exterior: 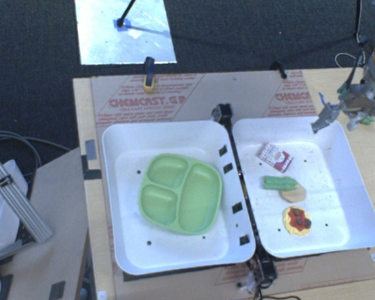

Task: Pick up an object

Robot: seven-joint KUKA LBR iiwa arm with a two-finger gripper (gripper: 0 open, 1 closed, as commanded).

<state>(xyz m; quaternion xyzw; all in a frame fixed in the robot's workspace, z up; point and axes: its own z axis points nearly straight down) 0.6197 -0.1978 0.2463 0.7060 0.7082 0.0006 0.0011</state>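
The right bin holds a red and white packet, a green toy resting against a tan round piece, and a small pizza toy nearer the front. A green divided plate lies in the left bin. My gripper hovers over the right bin's far right corner, up and to the right of the packet. It is open, with nothing between its fingers.
A row of black clips runs down the divider between the bins. A yellow clamp sits on the board behind the left bin. A metal sheet lies on the floor beyond. An aluminium bar slants at the left.
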